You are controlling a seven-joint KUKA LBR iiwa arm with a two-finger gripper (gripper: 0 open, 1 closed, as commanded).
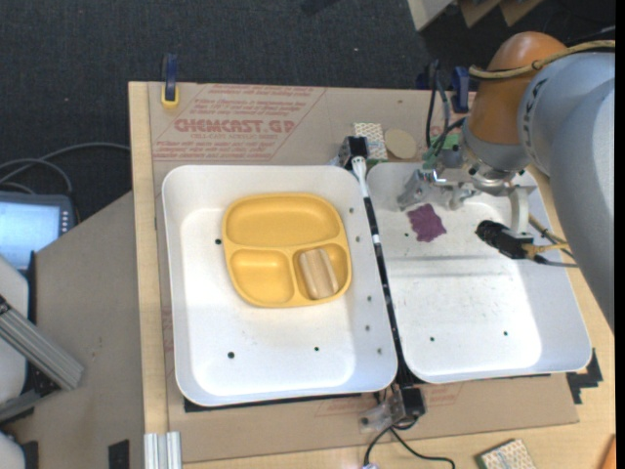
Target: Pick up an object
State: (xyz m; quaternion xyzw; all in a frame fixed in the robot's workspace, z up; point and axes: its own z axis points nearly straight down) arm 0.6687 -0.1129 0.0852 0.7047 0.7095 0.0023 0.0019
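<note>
Jaws of the gripper [437,186], maybe open or shut, I could not tell, hung just above the purple scrap [427,223], upper right.

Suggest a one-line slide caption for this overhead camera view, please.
KUKA end effector poised above purple object in right bin; yellow divided tray sits in left bin.

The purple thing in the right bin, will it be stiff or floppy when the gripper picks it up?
The purple piece lies flat with ragged edges, so probably thin, light and floppy. Being so low on the right bin floor, fingers may slide over it.
</note>
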